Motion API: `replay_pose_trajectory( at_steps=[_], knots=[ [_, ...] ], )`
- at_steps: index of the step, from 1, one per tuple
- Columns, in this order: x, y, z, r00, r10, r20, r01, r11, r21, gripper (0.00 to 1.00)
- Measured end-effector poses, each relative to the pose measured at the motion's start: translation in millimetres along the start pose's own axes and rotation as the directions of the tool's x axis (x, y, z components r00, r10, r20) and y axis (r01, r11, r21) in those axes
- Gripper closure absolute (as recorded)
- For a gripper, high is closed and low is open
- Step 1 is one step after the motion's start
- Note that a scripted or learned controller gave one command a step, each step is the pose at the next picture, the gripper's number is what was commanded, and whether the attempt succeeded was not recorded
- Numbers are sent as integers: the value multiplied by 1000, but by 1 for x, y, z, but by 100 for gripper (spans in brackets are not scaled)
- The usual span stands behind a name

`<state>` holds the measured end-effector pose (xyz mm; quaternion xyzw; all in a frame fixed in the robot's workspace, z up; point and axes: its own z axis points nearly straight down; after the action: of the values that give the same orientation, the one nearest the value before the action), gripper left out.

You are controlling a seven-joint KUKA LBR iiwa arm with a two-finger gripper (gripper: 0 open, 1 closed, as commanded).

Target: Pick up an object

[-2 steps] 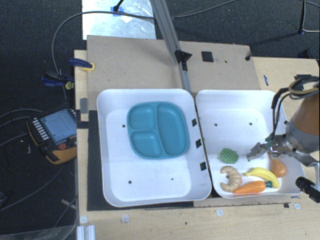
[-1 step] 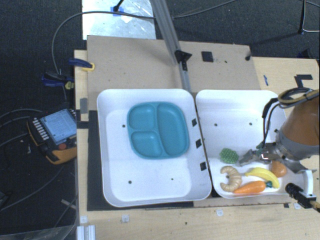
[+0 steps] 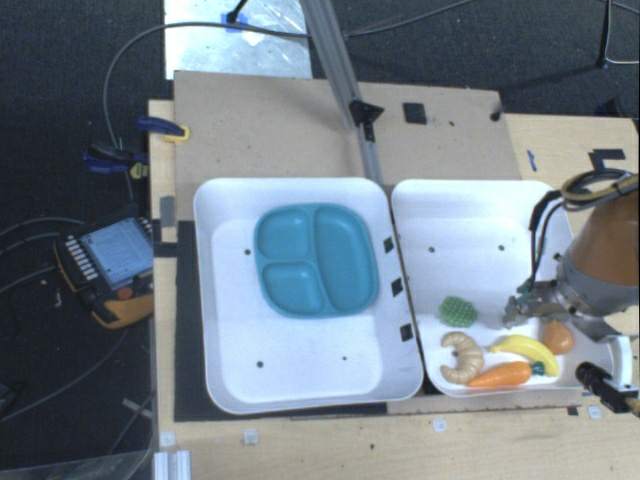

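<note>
We are looking down at a slant on a brown worktop carrying two shallow white bins side by side. The left bin, in the middle of the frame, is holding a blue divided plate in its upper half. The right bin is holding the things to be picked, all crowded into its lower corner at the lower right of the frame: a green bumpy ball, a tan curled pastry, an orange carrot, a yellow banana and a small orange-brown round piece.

The arm is reaching in from the right edge, its orange band showing above the grey wrist. The gripper is hanging low over the right bin, just above the banana and just right of the green ball. We cannot tell how the jaws are set; they are too small and dark against the wrist, and nothing is visibly between them.

We are judging this as the approach step, with nothing lifted yet. The next move calls for settling on one item, most likely the banana or the round piece beneath, and dropping straight onto it.

Room is tight: the items are touching or nearly touching, and the bin's lower wall is just beside the carrot. The upper half of the right bin is offering open space for lifting away.
</note>
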<state>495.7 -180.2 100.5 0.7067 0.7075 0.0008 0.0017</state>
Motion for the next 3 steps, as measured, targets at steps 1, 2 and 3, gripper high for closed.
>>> replay_pose_trajectory(
  at_steps=[1, 2, 3],
  knots=[
    [-1, 1, -64, 1000, -3, 1, 3, 1000, -3, 100],
    [5, -4, -121, 1000, -4, 1, 4, 1000, -2, 100],
    [5, -2, -159, 1000, -4, 1, 4, 1000, -3, 100]
  ],
)
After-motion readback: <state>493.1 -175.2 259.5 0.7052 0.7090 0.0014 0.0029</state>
